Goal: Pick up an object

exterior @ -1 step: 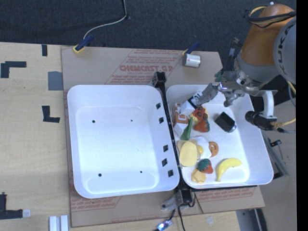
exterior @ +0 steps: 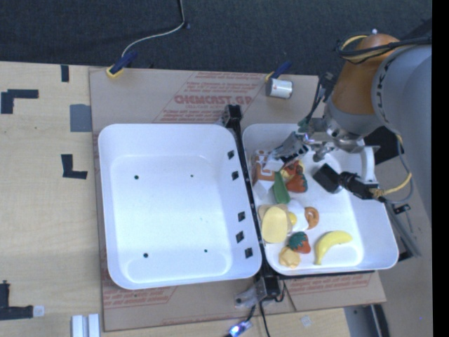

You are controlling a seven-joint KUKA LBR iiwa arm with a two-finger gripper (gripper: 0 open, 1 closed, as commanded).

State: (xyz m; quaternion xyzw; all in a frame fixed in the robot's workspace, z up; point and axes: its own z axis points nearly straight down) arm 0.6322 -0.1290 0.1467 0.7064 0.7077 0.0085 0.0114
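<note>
**Arm over the right bin, toys heaped along its left side**

The grey arm [exterior: 393,83] reaches in from the right edge of the tabletop [exterior: 42,188], and its gripper [exterior: 298,149] hangs over the far part of the right bin [exterior: 379,255]. Whether the jaws are apart or together cannot be told; the parts there are too small and dark to separate.

The toys lie along the left side of that bin. Just below the gripper sits a red and orange toy [exterior: 297,177] with a green pepper-like piece [exterior: 280,188] beside it, and a small white and orange item [exterior: 262,167] lies by the bin's left wall. Nearer the front edge are a pale yellow block [exterior: 274,225], an orange ring-shaped toy [exterior: 311,217], a strawberry [exterior: 299,241], a small yellow piece [exterior: 289,258] and a banana [exterior: 330,244].

The left bin [exterior: 126,146] stands touching the right one. A small silver cylinder [exterior: 280,88] rests on the cardboard sheet [exterior: 203,97] beyond the bins.
</note>
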